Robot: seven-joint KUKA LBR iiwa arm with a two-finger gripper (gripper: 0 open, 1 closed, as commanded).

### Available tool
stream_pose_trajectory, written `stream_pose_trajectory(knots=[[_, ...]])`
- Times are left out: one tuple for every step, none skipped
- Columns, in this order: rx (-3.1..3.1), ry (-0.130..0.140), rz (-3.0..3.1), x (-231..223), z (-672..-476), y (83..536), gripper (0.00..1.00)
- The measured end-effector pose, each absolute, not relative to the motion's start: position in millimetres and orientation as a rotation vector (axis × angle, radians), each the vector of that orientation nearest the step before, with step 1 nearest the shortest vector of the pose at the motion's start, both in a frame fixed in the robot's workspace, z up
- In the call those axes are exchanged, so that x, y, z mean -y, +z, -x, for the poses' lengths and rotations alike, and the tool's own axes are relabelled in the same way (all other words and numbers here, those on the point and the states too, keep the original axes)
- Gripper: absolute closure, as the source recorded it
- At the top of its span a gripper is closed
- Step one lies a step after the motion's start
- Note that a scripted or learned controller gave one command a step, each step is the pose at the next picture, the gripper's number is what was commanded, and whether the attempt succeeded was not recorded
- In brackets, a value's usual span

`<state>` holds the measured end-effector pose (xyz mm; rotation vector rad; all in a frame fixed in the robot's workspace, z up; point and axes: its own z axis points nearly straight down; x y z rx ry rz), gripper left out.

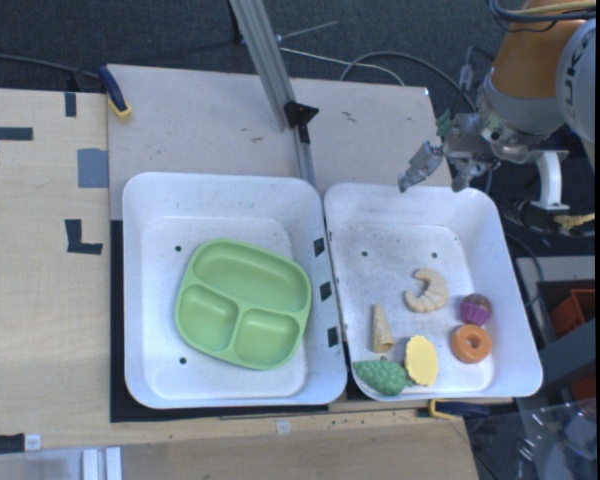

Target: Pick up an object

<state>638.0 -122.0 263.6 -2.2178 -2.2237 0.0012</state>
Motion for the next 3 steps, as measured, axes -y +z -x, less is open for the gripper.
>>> stream_pose_trajectory(knots=[[2.224,0.001,2.218,122.0,-638.0,263.6,0.00],[2.221,0.008,2.218,125.2,-642.9,217.2,0.00],[2.221,0.008,2.217,125.9,-644.8,172.8,0.00]])
